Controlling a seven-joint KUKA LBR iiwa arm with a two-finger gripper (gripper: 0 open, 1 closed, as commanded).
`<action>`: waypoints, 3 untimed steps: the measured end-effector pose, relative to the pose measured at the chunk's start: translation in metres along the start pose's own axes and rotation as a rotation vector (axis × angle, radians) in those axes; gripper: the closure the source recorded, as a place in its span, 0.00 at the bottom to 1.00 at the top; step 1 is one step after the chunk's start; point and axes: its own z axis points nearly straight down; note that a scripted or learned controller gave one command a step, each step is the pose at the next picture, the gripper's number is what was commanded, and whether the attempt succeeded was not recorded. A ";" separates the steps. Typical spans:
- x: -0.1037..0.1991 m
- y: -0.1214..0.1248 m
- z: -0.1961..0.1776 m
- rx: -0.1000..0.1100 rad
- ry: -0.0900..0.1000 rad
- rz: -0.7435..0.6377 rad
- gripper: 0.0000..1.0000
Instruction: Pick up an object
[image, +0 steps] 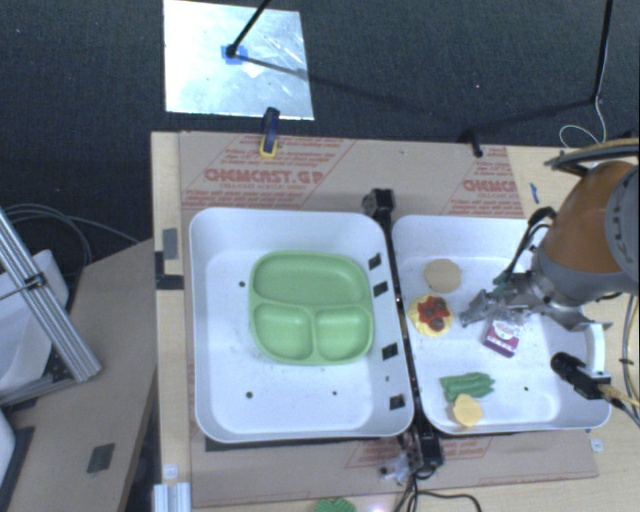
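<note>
Fingers (482, 308) low in right bin (540, 410), seemingly parted, nothing visibly held, purple packet (502, 340) just beside, bare floor rightward.

Two white bins: left bin (215, 330) holds a pale green divided plate (310, 305); right bin (530, 400) holds a tan round piece (442, 275), a yellow piece with red and dark blotches (431, 314), a purple-and-white packet (502, 336), a green item (467, 383), a plain yellow one (467, 410). Arm (598, 235) orange-brown over grey; bench board (330, 165) tan with red lettering.
</note>
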 end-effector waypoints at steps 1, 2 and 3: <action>-0.007 -0.033 -0.060 0.000 0.000 0.004 0.00; -0.014 -0.020 0.017 0.000 -0.003 0.004 0.00; -0.016 -0.036 0.026 0.004 0.001 0.004 0.00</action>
